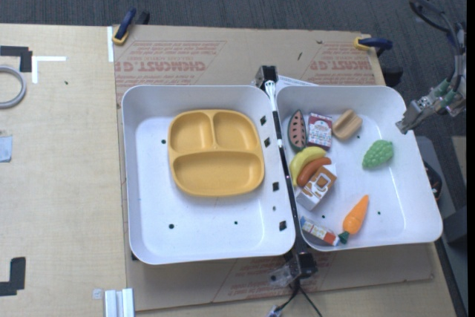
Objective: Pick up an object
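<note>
two bins (141, 182), one plate (217, 152), nine toy foods (356, 214)

At three o'clock the picture's edge cuts off the arm, so we see just its gripper (417, 113) end, too small for us to tell how the fingers stand. Part of the banana (308, 160) lies hidden under the hot dog (312, 169) and the small carton (318, 185). At nine o'clock the left edge crops a grey ring (10, 87) on the bench.
</note>
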### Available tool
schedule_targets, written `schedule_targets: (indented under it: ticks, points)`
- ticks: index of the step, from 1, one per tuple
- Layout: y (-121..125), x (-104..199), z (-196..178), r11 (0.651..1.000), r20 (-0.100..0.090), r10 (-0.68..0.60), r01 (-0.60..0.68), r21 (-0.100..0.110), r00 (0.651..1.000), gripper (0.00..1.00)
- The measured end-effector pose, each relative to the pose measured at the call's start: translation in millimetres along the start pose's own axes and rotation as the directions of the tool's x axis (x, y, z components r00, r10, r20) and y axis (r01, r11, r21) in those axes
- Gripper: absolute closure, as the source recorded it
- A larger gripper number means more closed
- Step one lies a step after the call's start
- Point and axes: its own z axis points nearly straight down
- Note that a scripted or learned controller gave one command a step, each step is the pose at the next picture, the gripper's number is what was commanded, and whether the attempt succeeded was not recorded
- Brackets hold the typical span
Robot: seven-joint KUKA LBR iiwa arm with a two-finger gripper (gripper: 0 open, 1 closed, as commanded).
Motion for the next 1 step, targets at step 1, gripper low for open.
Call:
schedule_targets:
  ticks: [1]
  points:
    - [-1.7,-16.5,-136.5,0.975,0.001,-0.221,0.221,-0.001,0.975,1.0]
